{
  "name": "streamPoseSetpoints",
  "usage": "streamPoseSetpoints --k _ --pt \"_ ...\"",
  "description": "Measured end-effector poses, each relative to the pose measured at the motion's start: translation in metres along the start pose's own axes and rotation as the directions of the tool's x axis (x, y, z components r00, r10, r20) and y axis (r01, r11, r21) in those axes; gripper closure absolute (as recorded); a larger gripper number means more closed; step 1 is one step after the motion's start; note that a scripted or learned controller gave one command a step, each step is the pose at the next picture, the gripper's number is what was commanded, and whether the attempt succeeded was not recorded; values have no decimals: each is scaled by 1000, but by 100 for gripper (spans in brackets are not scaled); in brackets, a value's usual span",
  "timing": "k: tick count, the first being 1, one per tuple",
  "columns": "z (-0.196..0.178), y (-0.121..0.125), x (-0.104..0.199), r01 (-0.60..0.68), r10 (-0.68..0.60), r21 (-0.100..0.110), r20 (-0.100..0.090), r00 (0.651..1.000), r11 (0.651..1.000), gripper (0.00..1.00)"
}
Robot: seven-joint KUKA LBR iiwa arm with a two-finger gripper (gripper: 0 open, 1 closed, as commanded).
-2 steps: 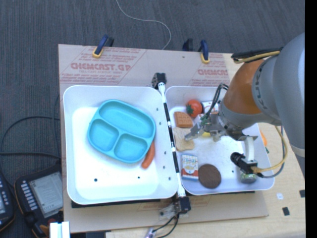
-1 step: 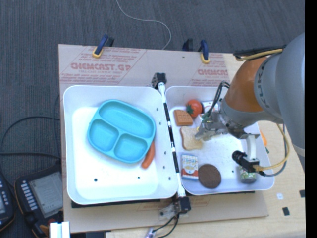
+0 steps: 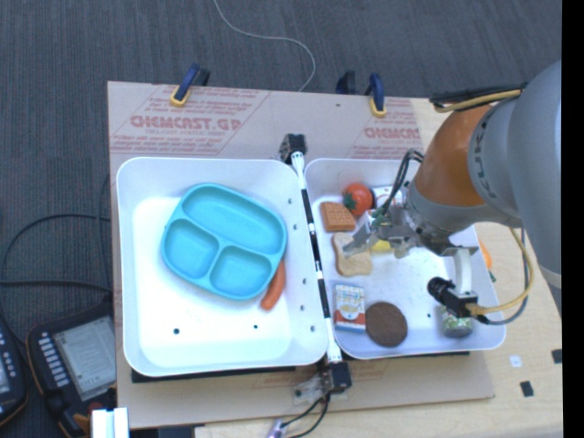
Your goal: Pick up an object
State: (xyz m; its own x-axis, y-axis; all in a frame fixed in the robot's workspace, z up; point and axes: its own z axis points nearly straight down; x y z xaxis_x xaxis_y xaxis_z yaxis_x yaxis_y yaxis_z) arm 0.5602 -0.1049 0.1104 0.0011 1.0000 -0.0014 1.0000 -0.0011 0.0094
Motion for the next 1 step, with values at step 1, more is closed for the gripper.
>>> streamPoseSetpoints --k 1 --pt "-10 0 0 0 0 1 0 1000 1000 100"
